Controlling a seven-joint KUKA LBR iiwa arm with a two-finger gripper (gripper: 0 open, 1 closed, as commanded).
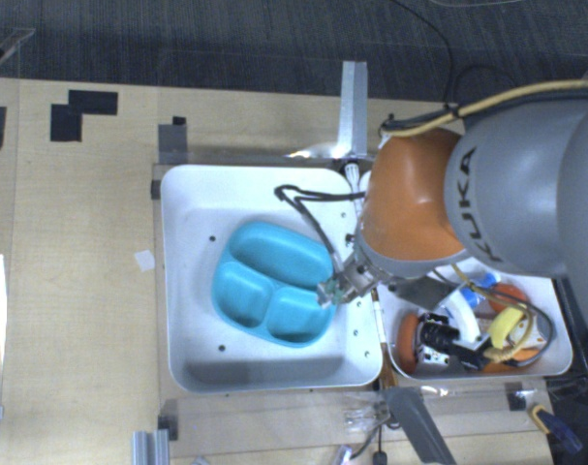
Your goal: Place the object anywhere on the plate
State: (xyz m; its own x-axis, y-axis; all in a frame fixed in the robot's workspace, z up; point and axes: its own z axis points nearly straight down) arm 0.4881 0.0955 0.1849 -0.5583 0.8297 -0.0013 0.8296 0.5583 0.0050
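Object, as far as I can tell: small greenish thing (326, 293) right at the tip of the gripper (340, 285), too small to ID. Can't tell if it's actually held, and can't tell whether the gripper is open or closed, since the wrist blocks that. The blue plate (264, 260) lies just beyond and below the tip. The tip is over the plate's near rim, by the small compartment closest to the arm. The plate lies in the white bin (192, 260) ahead of the gripper. The second bin (555, 361) is behind the gripper, partly under the arm, with a clutter of items incl. a yellow item (507, 323). Looks like the place step. To do it well: push a bit further ahead so the drop point is over a compartment floor, not the rim. Go low before release, open fully, then retreat straight up so nothing drags off. Risk: a release at the rim and it rolls off into the bin.
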